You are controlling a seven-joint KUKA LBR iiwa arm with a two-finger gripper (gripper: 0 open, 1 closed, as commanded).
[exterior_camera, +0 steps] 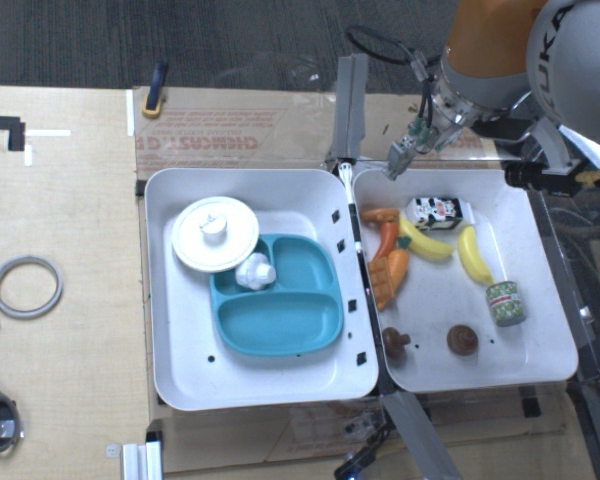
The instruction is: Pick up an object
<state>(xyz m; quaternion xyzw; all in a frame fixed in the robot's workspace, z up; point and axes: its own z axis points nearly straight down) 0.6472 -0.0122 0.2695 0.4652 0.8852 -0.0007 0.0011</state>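
Yellow bananas (427, 241) (474, 255) are laid in the right bin (550, 313), long axes slanting toward its near right corner. The tool (395, 164) is poised over the bin's far left corner; its state cannot be told.

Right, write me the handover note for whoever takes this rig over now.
Gripper: above the far-left corner of the right bin, nothing between its fingers; open or shut cannot be judged from this view.
Right bin: two bananas, carrots, a black-and-white carton, a small can, two brown pieces.
Left bin: blue divided tray, white lid, small white item.
Done: no pick yet.
Left: descend, grasp one object, lift.
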